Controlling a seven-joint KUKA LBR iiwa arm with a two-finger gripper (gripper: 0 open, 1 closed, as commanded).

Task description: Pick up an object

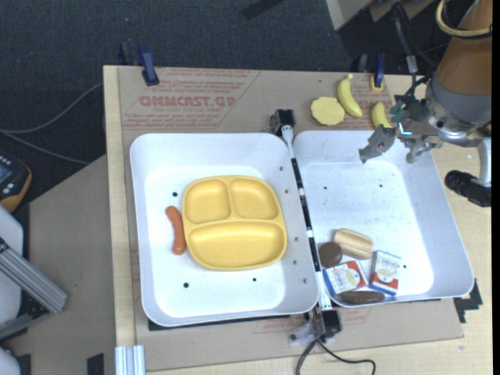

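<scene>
Presently, gripper [394, 141] hangs with fingers spread, nothing between them, above right bin [437, 209]; bread roll [353, 243] lies well below-left.

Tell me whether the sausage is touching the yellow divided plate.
Apart. The camera view shows a thin strip of white bin floor between the sausage and the yellow divided plate's left edge.
</scene>
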